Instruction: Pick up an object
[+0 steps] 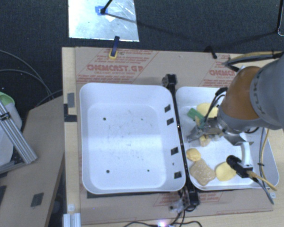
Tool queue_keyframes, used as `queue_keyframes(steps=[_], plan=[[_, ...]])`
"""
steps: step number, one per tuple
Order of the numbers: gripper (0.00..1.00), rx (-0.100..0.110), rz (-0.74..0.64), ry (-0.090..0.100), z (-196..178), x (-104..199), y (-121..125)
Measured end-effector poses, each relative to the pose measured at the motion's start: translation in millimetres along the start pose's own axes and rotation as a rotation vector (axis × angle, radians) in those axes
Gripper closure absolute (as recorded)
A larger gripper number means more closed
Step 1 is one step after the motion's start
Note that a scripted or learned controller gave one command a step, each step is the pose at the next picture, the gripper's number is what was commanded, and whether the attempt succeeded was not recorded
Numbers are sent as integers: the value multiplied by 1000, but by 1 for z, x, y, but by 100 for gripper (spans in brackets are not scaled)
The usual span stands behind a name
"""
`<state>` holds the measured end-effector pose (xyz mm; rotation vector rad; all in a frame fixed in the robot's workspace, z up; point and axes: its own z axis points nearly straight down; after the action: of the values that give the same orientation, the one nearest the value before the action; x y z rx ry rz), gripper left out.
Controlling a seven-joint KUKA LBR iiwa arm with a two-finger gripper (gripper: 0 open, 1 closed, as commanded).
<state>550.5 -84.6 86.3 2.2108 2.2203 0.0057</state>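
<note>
In the right bin (265, 171), my gripper (197, 134) reaches in from the right and hangs low over the bin's left-middle part. A small pale yellow piece (205, 141) lies right at its tip, partly covered. Just above it sit a green object (195, 113) and a round yellow object (206, 109). Below the gripper lie a small yellow lump (193, 154), a beige rough-textured block (202, 172) and a yellow lemon-like object (224, 172).
The left bin (92, 98) stands beside the right one, with black clips (171, 122) along the shared rim. Both rest on a cardboard sheet (132, 63). A shiny metal plate (104, 13) lies beyond the bench.
</note>
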Motion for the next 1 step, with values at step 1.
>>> queue_keyframes(steps=[1], plan=[[0,4,-1,3,1,2,23]])
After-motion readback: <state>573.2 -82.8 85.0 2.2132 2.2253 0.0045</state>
